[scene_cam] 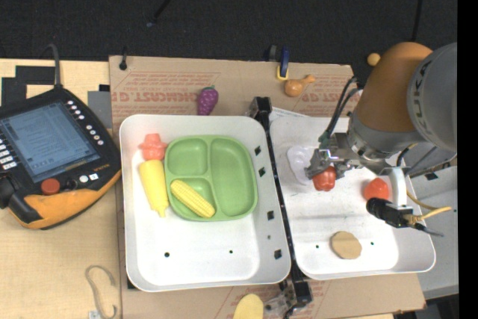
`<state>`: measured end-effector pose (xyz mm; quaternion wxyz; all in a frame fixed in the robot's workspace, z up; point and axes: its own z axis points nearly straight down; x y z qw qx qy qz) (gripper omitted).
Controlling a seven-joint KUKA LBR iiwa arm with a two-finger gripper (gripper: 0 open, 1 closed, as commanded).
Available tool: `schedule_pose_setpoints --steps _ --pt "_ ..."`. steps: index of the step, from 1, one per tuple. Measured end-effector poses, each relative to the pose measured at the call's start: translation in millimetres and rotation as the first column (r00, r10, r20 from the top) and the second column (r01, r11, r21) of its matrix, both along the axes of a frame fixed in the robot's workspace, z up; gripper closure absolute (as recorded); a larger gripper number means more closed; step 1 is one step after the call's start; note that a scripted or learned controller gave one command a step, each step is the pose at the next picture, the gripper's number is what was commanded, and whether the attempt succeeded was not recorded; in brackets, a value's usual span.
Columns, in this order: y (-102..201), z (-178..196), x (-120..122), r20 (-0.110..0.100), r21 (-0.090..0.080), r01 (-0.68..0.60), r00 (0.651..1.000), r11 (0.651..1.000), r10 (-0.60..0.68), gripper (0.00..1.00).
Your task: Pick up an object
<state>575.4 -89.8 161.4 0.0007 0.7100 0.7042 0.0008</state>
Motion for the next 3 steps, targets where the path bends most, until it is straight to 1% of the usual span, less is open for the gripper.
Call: schedule_pose_setpoints --steps 1,2,3 --pt "-10.7 53.6 6.6 0.000 0.000 -0.002 1.000 1.000 0.002 1.00" --pt "-13.2 66.7 6.5 -0.002 0.001 -0.001 1.000 1.000 0.001 1.00" --pt "23.2 59.6 -28.9 -0.008 0.002 -0.008 1.000 1.000 0.008 1.00"
